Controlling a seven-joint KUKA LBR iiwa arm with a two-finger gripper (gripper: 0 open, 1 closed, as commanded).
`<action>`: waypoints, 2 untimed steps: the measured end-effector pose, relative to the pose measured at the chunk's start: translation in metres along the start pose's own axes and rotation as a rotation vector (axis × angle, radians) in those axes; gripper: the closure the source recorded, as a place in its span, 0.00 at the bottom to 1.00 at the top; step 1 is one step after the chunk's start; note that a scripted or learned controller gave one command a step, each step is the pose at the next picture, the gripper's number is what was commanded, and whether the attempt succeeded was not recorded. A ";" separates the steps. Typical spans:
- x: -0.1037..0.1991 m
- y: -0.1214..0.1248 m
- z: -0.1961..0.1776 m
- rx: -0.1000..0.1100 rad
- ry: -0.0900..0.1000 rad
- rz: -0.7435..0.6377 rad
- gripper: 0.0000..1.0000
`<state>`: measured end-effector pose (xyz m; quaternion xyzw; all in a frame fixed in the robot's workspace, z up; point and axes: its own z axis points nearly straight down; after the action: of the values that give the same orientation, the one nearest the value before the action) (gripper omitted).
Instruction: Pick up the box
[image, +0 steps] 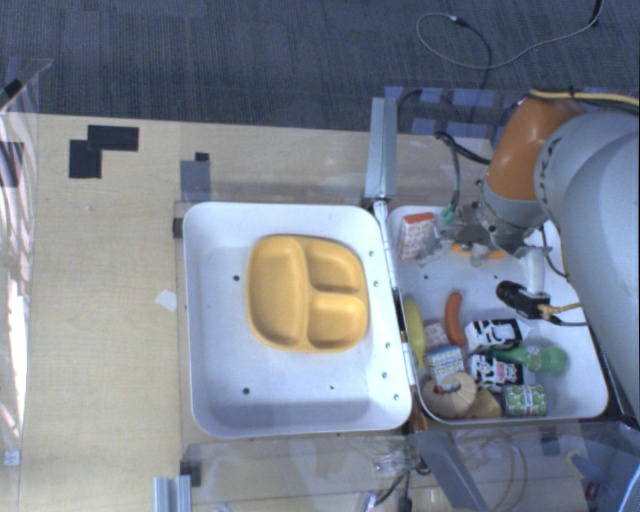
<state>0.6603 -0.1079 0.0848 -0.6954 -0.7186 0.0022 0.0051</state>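
Note:
A small white and orange box (416, 236) stands in the far left corner of the right bin (590, 405), close to the wall. My gripper (465, 240) hangs low just to the right of this box, beside it and not around it. Nothing shows between the gripper and the box. The grey arm with its orange band (520, 150) reaches in from the right and hides the far right part of the bin.
The left bin (215, 400) holds a yellow divided tray (305, 292). The near half of the right bin is crowded: a banana (414, 332), a sausage (455, 315), two black and white cartons (495, 333), a green bottle (538, 357), a green can (525, 400), a round bun (455, 393).

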 end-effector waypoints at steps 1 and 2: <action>0.015 0.002 -0.001 0.025 -0.010 0.294 0.00; 0.015 0.003 -0.001 0.025 -0.011 0.294 0.00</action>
<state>0.6624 -0.0932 0.0863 -0.7929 -0.6091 0.0153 0.0095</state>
